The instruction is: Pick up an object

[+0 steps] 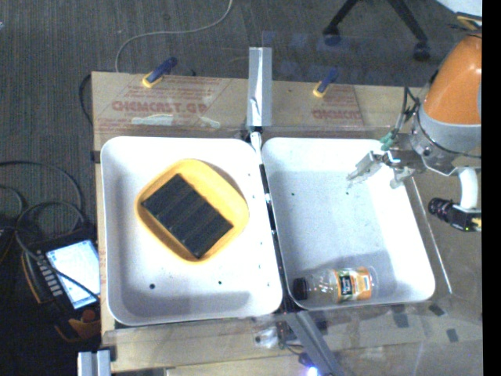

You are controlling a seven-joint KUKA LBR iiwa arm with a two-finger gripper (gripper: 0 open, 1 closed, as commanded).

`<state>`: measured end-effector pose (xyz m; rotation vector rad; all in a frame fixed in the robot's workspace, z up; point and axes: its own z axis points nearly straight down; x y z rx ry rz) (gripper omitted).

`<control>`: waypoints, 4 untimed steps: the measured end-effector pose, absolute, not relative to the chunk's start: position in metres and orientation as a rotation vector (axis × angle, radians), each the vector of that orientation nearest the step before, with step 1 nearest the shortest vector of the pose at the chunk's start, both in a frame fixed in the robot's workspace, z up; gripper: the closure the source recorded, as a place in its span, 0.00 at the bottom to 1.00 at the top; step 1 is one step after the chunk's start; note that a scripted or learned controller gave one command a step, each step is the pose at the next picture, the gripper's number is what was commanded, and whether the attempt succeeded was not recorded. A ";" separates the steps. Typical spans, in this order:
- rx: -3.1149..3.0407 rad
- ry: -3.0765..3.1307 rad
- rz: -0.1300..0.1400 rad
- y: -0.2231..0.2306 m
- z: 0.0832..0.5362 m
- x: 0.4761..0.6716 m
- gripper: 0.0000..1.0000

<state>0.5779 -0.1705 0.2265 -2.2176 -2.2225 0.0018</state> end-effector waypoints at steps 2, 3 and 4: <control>-1.772 -2.592 -0.001 -0.157 0.127 0.484 0.00; -2.024 -2.403 0.001 -0.198 0.119 0.523 0.00; -1.562 -2.738 -0.009 -0.221 0.092 0.533 0.00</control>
